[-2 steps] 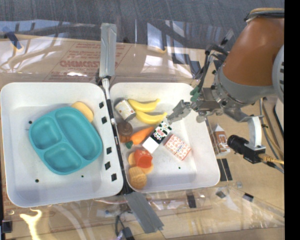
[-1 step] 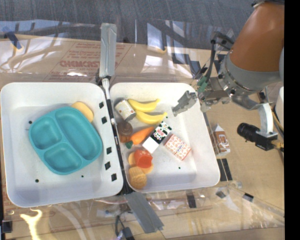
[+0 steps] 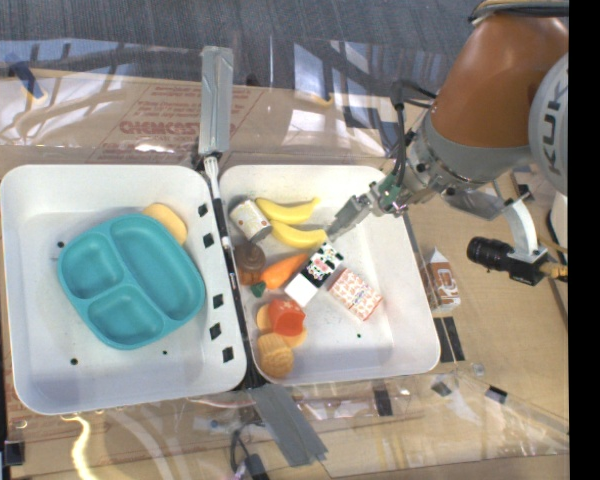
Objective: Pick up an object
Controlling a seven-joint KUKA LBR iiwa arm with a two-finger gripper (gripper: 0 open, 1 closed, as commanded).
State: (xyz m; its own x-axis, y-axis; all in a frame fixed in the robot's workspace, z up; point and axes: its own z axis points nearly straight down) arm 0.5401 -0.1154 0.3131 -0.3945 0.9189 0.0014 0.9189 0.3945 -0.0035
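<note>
My gripper (image 3: pixel 342 220) hangs low over the right bin (image 3: pixel 405 313), slanting down to the left, its tip just right of two yellow bananas (image 3: pixel 286 220). Directly below the tip lies a black-and-white patterned box (image 3: pixel 316 272). Beside that are an orange carrot (image 3: pixel 282 267) and a pink-and-white packet (image 3: pixel 356 294). A pale can (image 3: pixel 248 218) lies left of the bananas with a brown round piece (image 3: pixel 250 258) under it. Nothing is seen held by the gripper.
A red-orange toy (image 3: pixel 283 317) and a tan round biscuit (image 3: pixel 274 354) sit at the right bin's front left. The left bin (image 3: pixel 40 348) holds a teal divided plate (image 3: pixel 130 280) and a yellow piece (image 3: pixel 168 222) behind it. A small carton (image 3: pixel 442 280) lies outside the right bin.
</note>
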